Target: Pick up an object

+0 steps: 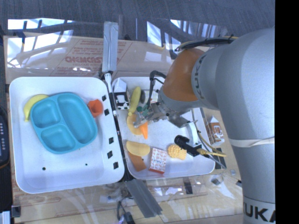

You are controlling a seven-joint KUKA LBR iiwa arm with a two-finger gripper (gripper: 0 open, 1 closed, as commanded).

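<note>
My gripper (143, 115) is low in the right bin (196, 171), near its left side. It hangs right over a pale yellow piece (132, 124) and an orange carrot (144, 131), and appears to touch them. A yellow-green banana (135, 99) lies just behind it. The grey arm with its orange band (180, 80) covers the back right of this bin. Nearer the front lie a yellow taco-shaped piece (138, 148), a brown wedge (137, 162), a printed card box (159, 160) and a yellow corn cob (176, 151).
The left bin (28, 171) holds a blue divided plate (64, 121), a yellow banana (31, 102) tucked under its left edge, and an orange cup (96, 107). A small white carton (120, 85) stands at the right bin's back left corner. A small box (216, 130) sits by its right rim.
</note>
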